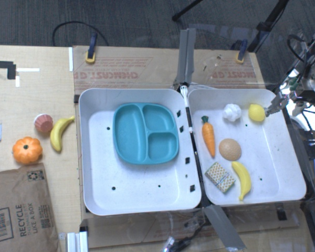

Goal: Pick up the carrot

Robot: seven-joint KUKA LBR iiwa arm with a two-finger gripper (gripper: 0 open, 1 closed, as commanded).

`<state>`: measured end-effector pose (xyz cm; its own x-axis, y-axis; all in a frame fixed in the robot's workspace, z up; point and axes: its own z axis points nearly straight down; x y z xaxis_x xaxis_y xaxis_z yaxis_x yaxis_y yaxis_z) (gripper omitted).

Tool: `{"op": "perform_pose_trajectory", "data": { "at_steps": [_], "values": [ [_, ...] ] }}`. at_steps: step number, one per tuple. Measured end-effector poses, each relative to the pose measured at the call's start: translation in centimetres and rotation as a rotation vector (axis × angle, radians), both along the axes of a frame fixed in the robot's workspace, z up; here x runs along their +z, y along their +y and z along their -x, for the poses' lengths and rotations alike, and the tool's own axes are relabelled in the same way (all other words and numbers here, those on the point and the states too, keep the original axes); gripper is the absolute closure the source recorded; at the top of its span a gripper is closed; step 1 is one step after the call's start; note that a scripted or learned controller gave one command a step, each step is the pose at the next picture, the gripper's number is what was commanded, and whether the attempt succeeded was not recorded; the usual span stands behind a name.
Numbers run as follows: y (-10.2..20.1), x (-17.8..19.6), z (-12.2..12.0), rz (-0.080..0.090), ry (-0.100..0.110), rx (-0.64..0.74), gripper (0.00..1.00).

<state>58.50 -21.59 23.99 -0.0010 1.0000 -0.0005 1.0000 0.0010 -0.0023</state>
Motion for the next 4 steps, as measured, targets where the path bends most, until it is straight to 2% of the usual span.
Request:
{"op": "perform_pose_trajectory", "data": {
  "at_steps": [1,2,3,4],
  "values": [
    [6.1,-13.4,0.3,0.0,0.0,-0.011,0.0],
    [10.4,-14.9,1.7,-0.002,0.0,0.31,0.0],
    [10.3,-14.0,1.7,-0.001,-0.001,0.306,1.0],
    [15.7,-4.9,5.6,0.001,-0.001,-0.001,1.0]
  ]
}}
